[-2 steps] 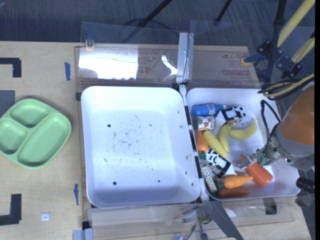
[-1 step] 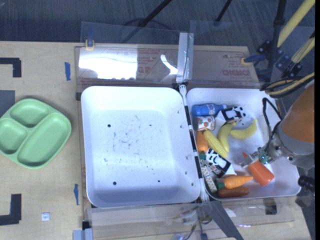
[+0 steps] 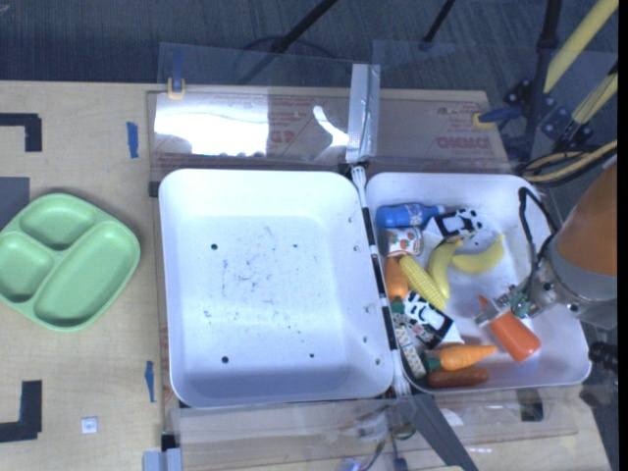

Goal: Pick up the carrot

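Observation:
The carrot (image 3: pixel 468 355), orange with a green leafy end pointing left, lies along the front wall of the right bin (image 3: pixel 559 361). It rests on a dark red sausage-like piece (image 3: pixel 457 378). My gripper (image 3: pixel 517 301) hangs low over the right side of that bin, up and to the right of the carrot and apart from it. Directly under the gripper sits a chunky orange-red item (image 3: pixel 514 335); whether the gripper touches it is unclear.
The right bin also holds a banana (image 3: pixel 479 254), a corn cob (image 3: pixel 424 280), a blue package (image 3: pixel 404 214) and black-and-white items (image 3: pixel 426 317). The left bin (image 3: pixel 196 199) is beside it. A green divided plate (image 3: pixel 65 260) sits on the bench at far left.

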`<state>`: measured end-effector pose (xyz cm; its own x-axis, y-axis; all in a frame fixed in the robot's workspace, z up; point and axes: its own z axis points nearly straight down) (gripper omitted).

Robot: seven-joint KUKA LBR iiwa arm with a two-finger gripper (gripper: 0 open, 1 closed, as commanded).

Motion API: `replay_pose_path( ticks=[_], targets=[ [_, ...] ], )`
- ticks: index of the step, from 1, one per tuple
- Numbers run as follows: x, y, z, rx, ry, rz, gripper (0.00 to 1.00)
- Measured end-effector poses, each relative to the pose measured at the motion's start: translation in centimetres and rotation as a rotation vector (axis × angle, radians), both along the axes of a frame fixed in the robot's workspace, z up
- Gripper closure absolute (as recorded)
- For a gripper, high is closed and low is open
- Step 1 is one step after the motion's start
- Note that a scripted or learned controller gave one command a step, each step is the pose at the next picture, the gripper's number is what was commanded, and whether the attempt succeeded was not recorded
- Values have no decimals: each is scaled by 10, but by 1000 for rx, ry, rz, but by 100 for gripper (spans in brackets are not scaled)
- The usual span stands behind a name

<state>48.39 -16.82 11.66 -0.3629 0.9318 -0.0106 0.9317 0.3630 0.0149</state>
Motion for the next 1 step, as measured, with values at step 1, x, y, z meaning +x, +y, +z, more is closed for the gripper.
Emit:
replay_pose_path(
  ticks=[1],
  targets=[
    [41, 35, 80, 3, 16, 106, 100]
  ],
)
